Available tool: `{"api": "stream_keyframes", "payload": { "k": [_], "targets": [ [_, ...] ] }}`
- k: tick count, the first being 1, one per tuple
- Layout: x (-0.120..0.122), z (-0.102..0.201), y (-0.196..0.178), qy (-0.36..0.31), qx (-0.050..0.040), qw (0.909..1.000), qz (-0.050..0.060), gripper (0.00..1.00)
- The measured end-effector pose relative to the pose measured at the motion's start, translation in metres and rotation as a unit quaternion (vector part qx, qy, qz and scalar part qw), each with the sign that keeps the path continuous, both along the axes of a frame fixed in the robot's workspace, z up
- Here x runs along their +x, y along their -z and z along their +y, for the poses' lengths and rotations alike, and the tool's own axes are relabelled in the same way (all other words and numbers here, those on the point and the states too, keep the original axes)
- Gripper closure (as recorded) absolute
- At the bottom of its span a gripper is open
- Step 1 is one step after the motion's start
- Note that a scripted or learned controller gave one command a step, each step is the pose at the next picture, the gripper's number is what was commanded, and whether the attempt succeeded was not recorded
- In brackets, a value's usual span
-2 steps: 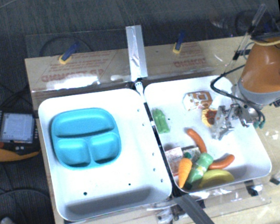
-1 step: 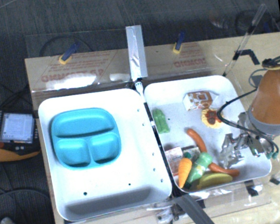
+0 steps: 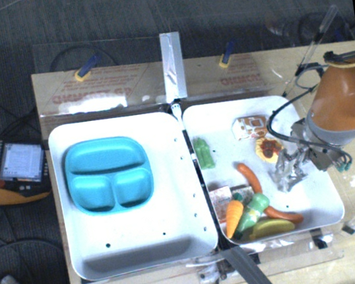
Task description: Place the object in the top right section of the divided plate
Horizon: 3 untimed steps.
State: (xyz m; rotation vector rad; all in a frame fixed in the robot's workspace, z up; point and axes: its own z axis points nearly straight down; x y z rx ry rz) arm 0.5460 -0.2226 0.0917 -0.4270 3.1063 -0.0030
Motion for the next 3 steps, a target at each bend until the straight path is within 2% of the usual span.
{"api": "stream_keyframes", "payload": {
  "k": [1,2,3],
  "targets": [
    [-0.030,0.078,-0.001,0.073,-0.0012,0.9973,-0.007,1.00],
    [-0.046,0.055,-0.001,-0.008,-0.0006,0.9999,-0.010,1.00],
    [-0.040,0.116,-0.002,-0.079,-0.0064,0.9968,-0.009,1.00]
  ]
}}
